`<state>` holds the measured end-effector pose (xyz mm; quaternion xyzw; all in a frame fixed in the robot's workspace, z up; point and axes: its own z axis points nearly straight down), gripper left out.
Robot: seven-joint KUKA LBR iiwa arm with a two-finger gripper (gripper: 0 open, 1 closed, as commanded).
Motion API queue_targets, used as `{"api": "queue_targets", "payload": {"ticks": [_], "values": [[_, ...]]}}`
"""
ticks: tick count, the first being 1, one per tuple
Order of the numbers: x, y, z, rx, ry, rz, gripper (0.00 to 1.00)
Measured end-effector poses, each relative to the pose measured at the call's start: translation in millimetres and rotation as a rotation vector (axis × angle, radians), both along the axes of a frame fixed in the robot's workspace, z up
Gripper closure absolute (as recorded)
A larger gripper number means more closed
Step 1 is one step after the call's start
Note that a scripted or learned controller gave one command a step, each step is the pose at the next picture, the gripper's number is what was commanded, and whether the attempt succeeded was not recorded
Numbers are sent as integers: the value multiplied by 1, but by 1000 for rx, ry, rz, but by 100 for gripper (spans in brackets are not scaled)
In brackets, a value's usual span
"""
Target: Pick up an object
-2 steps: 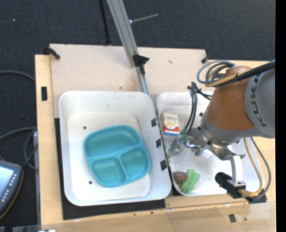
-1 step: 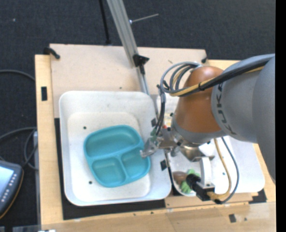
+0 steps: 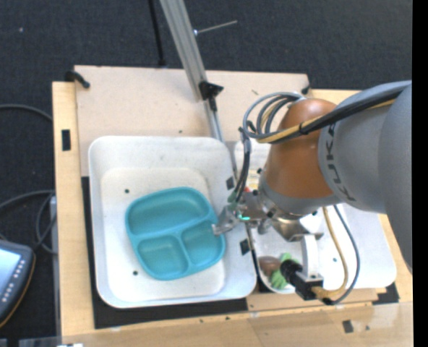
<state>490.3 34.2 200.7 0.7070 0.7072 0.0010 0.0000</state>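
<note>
Turquoise plastic, a three-part tray [image 3: 174,231] lies flat in the left bin [image 3: 109,157], toward its right wall. Over the right bin [image 3: 377,262] hangs the grey arm [image 3: 366,150] with its orange band, hiding most of that bin; small brown and green things [image 3: 275,264] peek out beneath it. The gripper [image 3: 261,226] sits low at the wall between the bins, too hidden to tell how it stands.

A teal divided tray [image 3: 174,231] lies in the left white bin [image 3: 109,157]. The grey arm [image 3: 358,150] hangs over the right bin [image 3: 377,255], where small objects [image 3: 275,267] lie near its left edge.
</note>
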Motion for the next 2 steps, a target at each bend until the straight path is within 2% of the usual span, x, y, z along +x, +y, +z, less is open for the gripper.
{"api": "queue_targets", "payload": {"ticks": [1,2], "values": [[43,-42,33,-3,-4,-3,0],[-1,-78,90,-2,-5,-3,0]]}}
